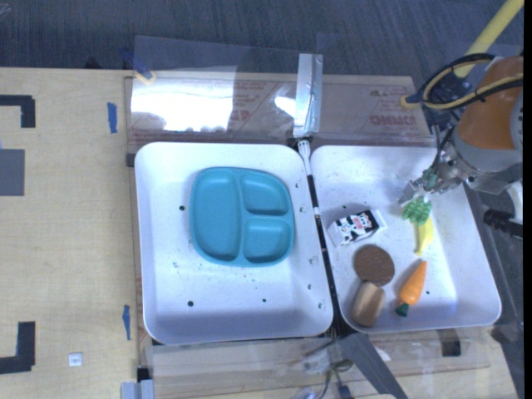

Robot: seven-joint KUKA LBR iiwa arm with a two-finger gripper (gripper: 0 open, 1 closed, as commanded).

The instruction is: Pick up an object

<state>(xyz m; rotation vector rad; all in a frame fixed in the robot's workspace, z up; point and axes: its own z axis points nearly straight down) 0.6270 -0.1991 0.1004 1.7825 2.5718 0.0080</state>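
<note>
The right bin [465, 306] holds several small objects. A green broccoli-like piece [417, 211] lies near its right side, with a yellow banana [425, 237] just below it. An orange carrot [412, 284] sits lower down. Toward the bin's left are a white carton with black spots [357, 225], a round brown cookie [373, 263] and a tan bread-like roll [367, 302]. My gripper [428, 183] hangs directly above the green piece, at its top edge. Whether it touches the piece is unclear.
A blue divided plate [243, 216] lies in the left bin [158, 289]. A ridge [314, 223] separates the two bins. Clear plastic sheeting [216, 98] stands behind them. The arm's orange band [490, 115] and yellow cable [499, 23] hang over the right bin's far right corner.
</note>
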